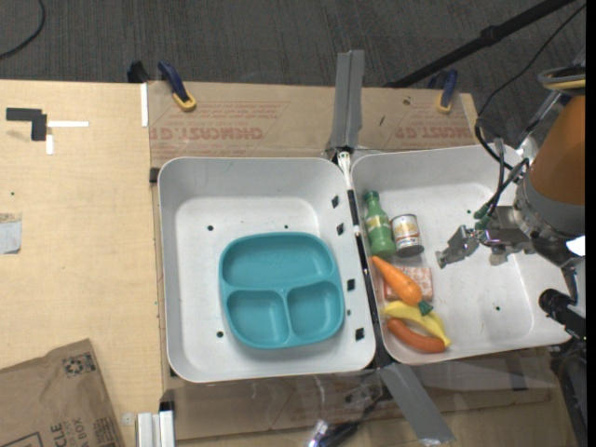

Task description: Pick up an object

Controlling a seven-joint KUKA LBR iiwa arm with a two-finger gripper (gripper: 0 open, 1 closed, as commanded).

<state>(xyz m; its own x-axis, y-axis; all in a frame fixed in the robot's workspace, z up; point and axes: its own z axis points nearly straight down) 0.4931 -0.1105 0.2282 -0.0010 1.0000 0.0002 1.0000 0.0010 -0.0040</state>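
Observation:
In the right bin (494,180), several toy foods lie along the left wall. They are a green bottle (377,223), a small can (406,235), an orange carrot (398,280), a yellow banana (421,318) and a red-orange sausage (415,337). A pale packet (421,275) lies under the carrot. My gripper (468,252) hangs over the middle of this bin, right of the can and apart from it. Its fingers (453,247) stand open, with bare white bin floor between them.
The left bin (186,250) holds a teal divided plate (280,289). A grey divider bar (347,110) runs between the two bins. The arm's orange band (568,152) and cables come in over the right bin's right rim. Cardboard bench lies to the left.

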